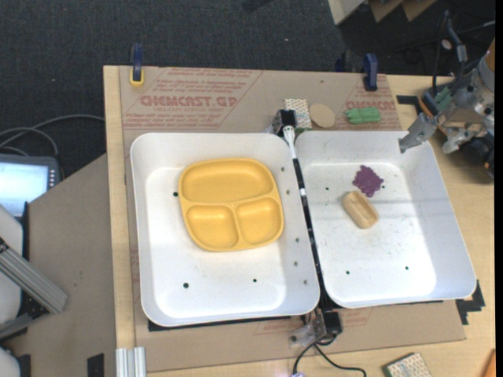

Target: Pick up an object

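Camera view: the gripper (414, 138) is seen poised over the right bin's (440, 273) far corner, nothing gripped; its opening cannot be told. A tan block (360, 209) and purple piece (368, 180) are left lying mid-bin, touching, probably within easy reach.

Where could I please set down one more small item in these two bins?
The right bin is bare in front of the tan block and purple piece. The left bin is free in front of the yellow plate; its middle is crowded.
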`<state>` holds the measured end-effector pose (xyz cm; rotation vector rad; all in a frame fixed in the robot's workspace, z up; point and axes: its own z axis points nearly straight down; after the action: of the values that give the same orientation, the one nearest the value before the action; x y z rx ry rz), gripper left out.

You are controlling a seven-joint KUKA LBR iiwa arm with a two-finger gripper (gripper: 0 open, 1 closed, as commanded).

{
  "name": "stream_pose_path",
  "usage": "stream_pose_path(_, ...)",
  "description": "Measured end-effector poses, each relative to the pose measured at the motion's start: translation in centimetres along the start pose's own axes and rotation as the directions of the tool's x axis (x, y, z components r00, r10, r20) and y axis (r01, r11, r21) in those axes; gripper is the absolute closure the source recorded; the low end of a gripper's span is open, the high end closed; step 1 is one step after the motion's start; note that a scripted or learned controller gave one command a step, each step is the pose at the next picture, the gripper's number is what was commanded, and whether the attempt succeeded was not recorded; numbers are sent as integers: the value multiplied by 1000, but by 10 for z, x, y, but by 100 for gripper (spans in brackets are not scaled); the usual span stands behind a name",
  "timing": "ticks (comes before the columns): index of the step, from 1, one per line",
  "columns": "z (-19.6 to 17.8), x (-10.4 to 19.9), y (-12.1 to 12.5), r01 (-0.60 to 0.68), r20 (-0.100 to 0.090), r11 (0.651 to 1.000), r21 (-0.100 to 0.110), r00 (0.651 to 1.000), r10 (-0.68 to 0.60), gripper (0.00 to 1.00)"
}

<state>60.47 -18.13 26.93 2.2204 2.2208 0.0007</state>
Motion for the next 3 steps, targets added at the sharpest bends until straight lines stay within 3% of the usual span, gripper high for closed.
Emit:
stream_pose_path(1,112,-5,-31,-2,-4,1000,14,1000,2,0)
stream_pose_path(2,190,14,44,3,-1,1000,2,1000,-3,0)
stream_pose_path(3,173,12,46,2,3,1000,-7,1000,-2,100)
